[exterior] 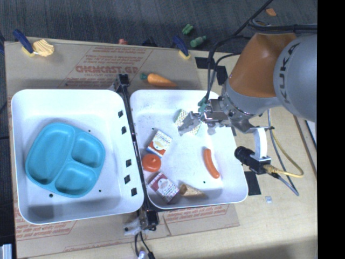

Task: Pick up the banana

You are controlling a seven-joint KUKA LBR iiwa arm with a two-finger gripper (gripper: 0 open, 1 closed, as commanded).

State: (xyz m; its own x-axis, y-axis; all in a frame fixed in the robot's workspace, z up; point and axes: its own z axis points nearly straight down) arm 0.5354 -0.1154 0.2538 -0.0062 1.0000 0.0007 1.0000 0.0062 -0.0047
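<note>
Yellow showed in one place: a short lump [43, 48] beside a blue clamp [22, 39] at the cardboard's [108, 63] far left corner. Whether it was the banana, or which way it pointed, I could not tell. My gripper [190, 124] hung over the right white bin [229, 190], near a patterned packet [181, 115]; how far open, I could not tell.

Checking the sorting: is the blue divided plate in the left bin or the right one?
In the left bin. The blue plate lies flat on its floor, right way up, with all three compartments showing.
</note>
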